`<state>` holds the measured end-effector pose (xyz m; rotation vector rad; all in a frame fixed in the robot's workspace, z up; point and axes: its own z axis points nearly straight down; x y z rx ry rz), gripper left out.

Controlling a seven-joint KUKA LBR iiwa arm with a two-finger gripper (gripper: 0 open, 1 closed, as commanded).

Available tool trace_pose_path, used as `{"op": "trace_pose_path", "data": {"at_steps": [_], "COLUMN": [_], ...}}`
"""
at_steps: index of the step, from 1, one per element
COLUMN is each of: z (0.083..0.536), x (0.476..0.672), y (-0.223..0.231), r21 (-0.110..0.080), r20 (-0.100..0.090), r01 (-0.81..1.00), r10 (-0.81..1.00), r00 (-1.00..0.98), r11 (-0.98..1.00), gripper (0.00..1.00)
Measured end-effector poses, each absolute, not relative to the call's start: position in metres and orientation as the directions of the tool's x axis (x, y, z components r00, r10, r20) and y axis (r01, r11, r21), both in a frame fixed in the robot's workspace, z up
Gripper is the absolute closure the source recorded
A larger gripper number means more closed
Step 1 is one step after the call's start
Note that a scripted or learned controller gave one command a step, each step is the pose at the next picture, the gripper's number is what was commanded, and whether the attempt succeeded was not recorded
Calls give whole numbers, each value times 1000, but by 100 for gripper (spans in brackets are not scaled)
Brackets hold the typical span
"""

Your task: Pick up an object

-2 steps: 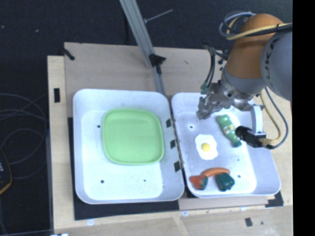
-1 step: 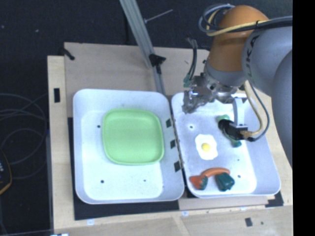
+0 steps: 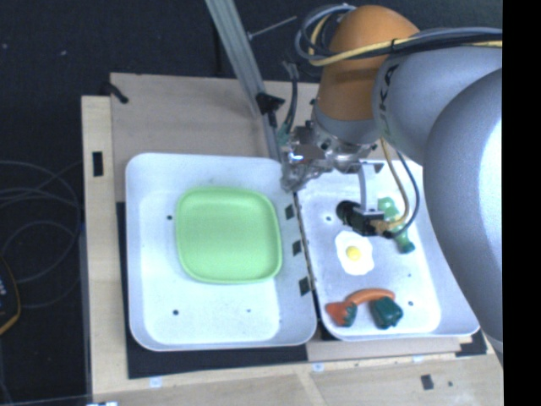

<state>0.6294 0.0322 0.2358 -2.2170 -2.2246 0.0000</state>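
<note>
We judge the pick as barely begun, with nothing lifted as far as we can see. The claw [image 3: 296,174] hangs at the 12 o'clock end of the seam where the two bins meet, below the orange band of the arm [image 3: 363,57]. From this slant we cannot tell how far it is open, and we see nothing in its hold.

Any object will do for this task, so here is where the candidates lie. In the left bin [image 3: 135,227] a green plate [image 3: 228,233] lies flat near the middle, at about 8 o'clock from the claw. The rest sit in the right bin [image 3: 427,311]:

- A fried egg [image 3: 354,254] lies near its centre, at roughly 5 o'clock from the claw.
- A green-and-teal piece [image 3: 397,229] lies at 2 o'clock from the egg, near it.
- An orange sausage-like piece [image 3: 365,296] lies at 6 o'clock from the egg, its reddish end [image 3: 341,313] down toward 7.
- A dark teal lump [image 3: 387,312] lies just beside the sausage's right end, though we cannot tell if they touch.

What is left, in our judgement, is nearly everything — choosing one toy, coming down over it, closing and lifting. We would expect the small toys to be easier than the plate, which lies flat and looks too wide for the claw to get around.
</note>
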Motion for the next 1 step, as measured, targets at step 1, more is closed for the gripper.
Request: {"op": "trace_pose_path", "data": {"at_steps": [1], "z": [249], "x": [632], "y": [87], "r21": [1], "r20": [1], "r01": [1000], "r10": [1000], "r00": [-4], "r11": [4], "gripper": [100]}}
